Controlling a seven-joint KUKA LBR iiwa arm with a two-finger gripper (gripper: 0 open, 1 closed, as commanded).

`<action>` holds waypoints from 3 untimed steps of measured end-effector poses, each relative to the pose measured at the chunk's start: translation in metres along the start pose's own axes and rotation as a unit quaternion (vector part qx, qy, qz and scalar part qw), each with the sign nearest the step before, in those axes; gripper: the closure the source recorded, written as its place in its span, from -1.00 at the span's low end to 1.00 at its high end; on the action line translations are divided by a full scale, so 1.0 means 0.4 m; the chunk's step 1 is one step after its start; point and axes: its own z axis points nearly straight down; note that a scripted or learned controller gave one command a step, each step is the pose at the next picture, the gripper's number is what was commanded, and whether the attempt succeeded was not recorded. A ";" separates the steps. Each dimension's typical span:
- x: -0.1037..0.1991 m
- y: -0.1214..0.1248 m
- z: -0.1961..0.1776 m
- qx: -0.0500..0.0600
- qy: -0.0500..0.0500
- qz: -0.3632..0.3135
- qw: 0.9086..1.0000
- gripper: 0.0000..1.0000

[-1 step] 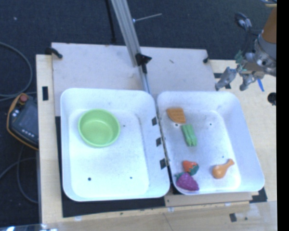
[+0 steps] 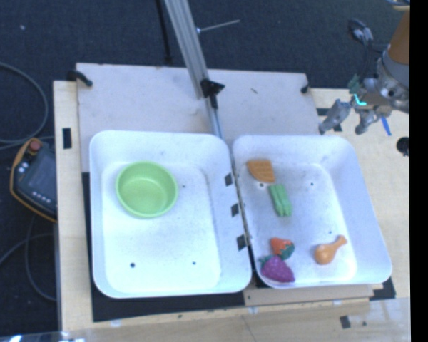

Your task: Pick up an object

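While the arm is hanging beyond the right bin's [image 2: 364, 191] far right corner, you are looking, from the camera view, at a gripper [image 2: 349, 120] whose two fingers are standing spread apart with nothing between them, clear of the bin's rim. Your candidates are all lying in that right bin: an orange bread-like piece [image 2: 261, 169] near the far left corner, a green cucumber-like piece [image 2: 279, 200] just beside it toward the middle, a small red-and-green piece [image 2: 282, 247] and a purple grape cluster [image 2: 277, 268] crowding the near left corner, and an orange drumstick [image 2: 329, 250] toward the near right. They are looking like light, stiff plastic toy food, probably smooth and a little slippery. You are best served by the green piece: its long axis is running from far edge to near edge, so close across its narrow middle. A green bowl [image 2: 147, 189] is sitting in the left bin [image 2: 164, 262].
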 end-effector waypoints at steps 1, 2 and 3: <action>-0.011 -0.021 0.148 0.003 0.001 0.003 1.000 -1.00; -0.003 -0.003 0.293 0.002 0.001 0.000 1.000 -1.00; -0.004 -0.004 0.424 0.002 0.001 0.000 1.000 -1.00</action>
